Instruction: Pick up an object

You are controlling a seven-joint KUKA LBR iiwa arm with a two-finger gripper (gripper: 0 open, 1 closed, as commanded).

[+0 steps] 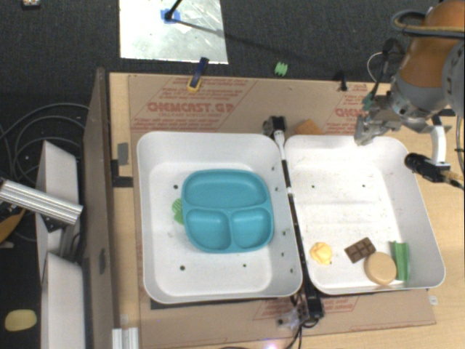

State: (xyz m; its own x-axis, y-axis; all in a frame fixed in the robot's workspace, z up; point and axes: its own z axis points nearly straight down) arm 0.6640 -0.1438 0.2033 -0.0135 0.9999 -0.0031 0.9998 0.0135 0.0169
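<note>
The gripper [367,133] hangs over the far edge of the right bin [349,187]; its opening is too blurred to tell. Along that bin's near edge lie a yellow piece [321,252], a brown chocolate bar [360,249], a tan disc [380,268] and a green strip [400,259]. A blue divided tray [227,209] fills the left bin [156,195].

Even, fairly bright light falls from overhead, washing the white bins [349,195] nearly featureless. Glare streaks the shiny sheet [173,20] far to the left of the gripper [365,131]. Shadows are soft and short. The whole frame is slightly soft and grainy, especially across the dark floor.
</note>
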